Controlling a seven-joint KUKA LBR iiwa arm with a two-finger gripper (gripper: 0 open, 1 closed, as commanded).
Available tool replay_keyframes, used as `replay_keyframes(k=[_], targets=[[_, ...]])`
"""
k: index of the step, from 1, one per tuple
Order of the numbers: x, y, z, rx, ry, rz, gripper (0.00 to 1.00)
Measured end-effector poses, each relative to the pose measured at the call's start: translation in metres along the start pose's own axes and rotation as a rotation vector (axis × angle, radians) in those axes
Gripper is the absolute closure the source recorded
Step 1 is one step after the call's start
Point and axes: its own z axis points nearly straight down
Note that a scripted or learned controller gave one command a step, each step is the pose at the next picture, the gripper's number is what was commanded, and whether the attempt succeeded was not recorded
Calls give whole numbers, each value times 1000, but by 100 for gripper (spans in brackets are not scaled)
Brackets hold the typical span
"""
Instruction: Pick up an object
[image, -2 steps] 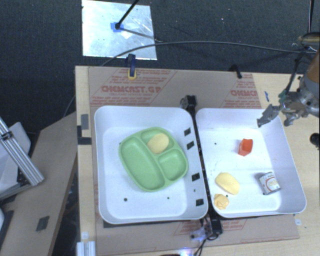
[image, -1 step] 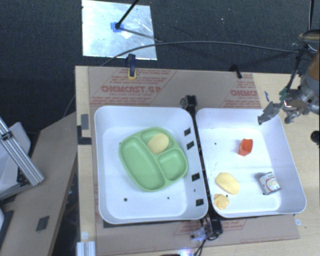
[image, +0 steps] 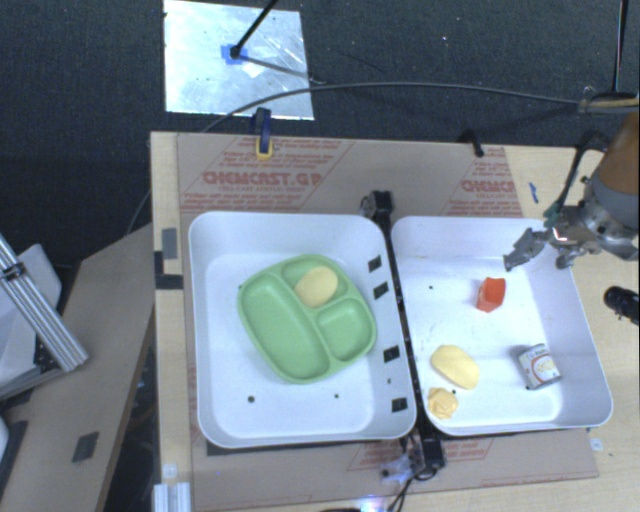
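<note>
In the right bin (image: 575, 300) four small things lie well apart from one another: an orange-red block (image: 491, 294) in the upper middle, a yellow oval piece (image: 455, 366) lower down toward the centre, a smaller pale yellow lump (image: 442, 402) just below it near the bin's lower left corner, and a small can-like item with a white and orange label (image: 539, 366) toward the lower right. The tool (image: 522, 252) hangs over the upper right part of this bin, above and to the right of the orange-red block and clear of it; nothing sits between its fingers, and whether they are spread or closed cannot be told at this angle. The grey arm (image: 610, 200) comes in from the right edge of the frame. In the left bin (image: 215, 300) a green divided tray (image: 290, 335) lies near the middle, with a yellow rounded piece (image: 318, 286) in its upper compartment. Both bins rest on the worktop (image: 300, 170), which is covered with brown printed sheeting.
</note>
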Motion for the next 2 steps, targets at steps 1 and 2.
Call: replay_keyframes(k=[1,2], targets=[[-5,7,56,-2,0,0,0],[-4,10,101,-7,2,1,0]])
